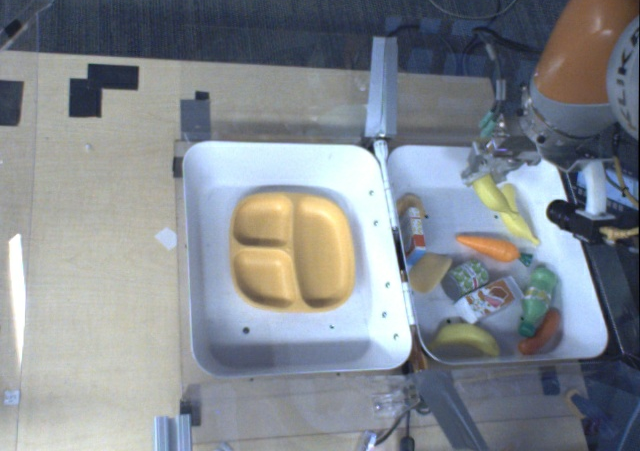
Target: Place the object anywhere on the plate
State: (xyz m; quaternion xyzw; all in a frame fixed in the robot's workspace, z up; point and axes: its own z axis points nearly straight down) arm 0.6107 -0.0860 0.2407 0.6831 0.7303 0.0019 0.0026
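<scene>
The tool [492, 161] is seen at the corn [505, 207], grip state indiscernible; corn could be dropped short of the plate [294, 248].

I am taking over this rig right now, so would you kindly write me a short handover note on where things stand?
Claw: over the top of the right bin, right at the upper end of a yellow corn cob; whether it has a grip is not clear from this view.
Plate: yellow, three compartments, in the left bin, nothing on it.
Also in the right bin: carrot, banana, green bottle, a small carton.
Done: nothing placed yet.
Left: secure one object, carry it across, set it on the plate.
</scene>
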